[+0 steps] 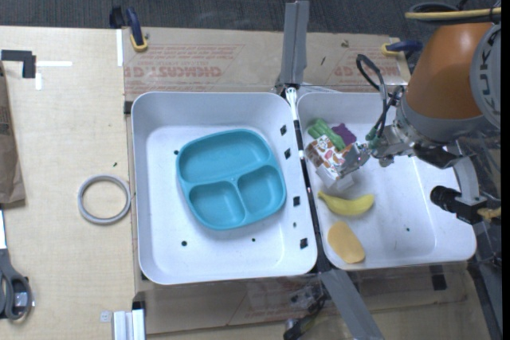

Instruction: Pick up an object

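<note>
Camera view | gripper [355, 158] hanging over right bin [414, 239], touching patterned packet [327, 154], perhaps | finger state: cannot tell | banana [347, 205] lying nearer.

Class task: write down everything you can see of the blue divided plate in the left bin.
The blue divided plate is a light blue, plastic-looking tray with rounded corners and three compartments: one long one across the far side, two smaller ones nearer the camera. It lies flat, right side up, slightly askew, on the floor of the left bin, with nothing in it or touching it.
</note>
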